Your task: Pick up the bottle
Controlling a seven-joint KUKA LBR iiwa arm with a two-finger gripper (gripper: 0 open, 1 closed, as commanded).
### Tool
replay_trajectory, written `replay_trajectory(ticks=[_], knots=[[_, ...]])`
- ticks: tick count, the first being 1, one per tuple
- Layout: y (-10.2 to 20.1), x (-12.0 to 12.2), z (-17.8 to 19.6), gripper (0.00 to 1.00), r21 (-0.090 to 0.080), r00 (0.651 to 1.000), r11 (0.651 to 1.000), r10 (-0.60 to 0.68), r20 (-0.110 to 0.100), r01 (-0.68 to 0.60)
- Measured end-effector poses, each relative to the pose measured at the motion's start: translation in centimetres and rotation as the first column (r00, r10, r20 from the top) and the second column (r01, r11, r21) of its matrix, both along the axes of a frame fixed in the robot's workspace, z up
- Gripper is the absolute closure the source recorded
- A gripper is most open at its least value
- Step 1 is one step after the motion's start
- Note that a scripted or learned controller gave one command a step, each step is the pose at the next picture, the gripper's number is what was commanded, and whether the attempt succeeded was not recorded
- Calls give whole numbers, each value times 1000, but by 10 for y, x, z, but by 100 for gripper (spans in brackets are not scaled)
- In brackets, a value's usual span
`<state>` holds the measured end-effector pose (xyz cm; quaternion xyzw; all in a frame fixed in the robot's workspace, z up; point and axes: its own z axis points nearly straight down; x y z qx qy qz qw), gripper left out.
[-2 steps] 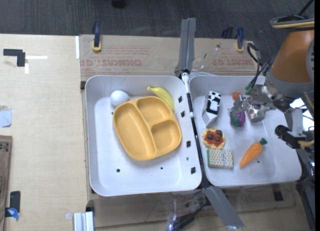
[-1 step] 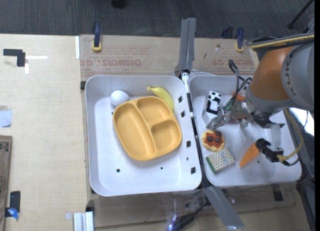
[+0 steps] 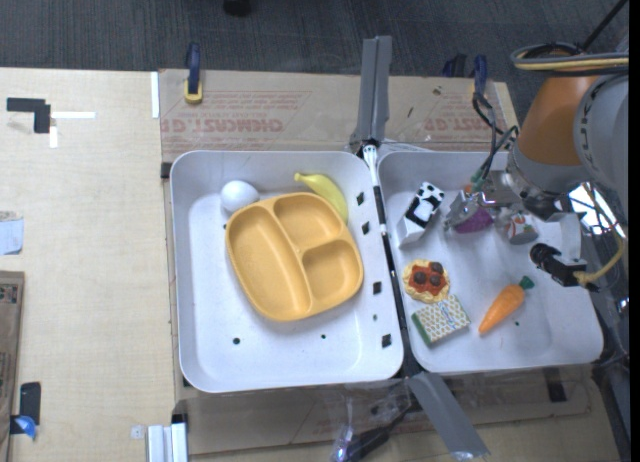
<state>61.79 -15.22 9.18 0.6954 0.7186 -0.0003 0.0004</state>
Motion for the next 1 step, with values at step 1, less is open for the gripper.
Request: replay_trajectory(ticks=[1], knots=[[-1, 0, 9, 100, 0, 1000, 1000, -1, 0, 1]])
